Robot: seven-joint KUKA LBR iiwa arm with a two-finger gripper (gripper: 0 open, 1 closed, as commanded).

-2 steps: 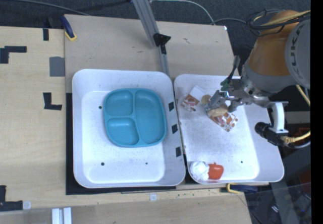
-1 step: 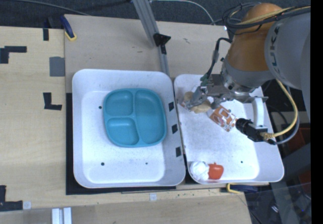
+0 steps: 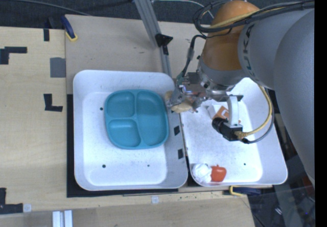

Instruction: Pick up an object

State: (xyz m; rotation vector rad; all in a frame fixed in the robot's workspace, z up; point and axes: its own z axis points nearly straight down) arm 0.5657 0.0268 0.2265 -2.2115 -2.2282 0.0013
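Sitting in left bin [image 3: 87, 169]: teal divided plate [image 3: 136, 119] | gripper [image 3: 185, 99] hovering at bins' divider, fingers state unclear | red and white objects [image 3: 210, 172] lying in right bin [image 3: 265, 169] corner

Teal plate [image 3: 137, 119] fills left bin [image 3: 87, 134]; its edges free.
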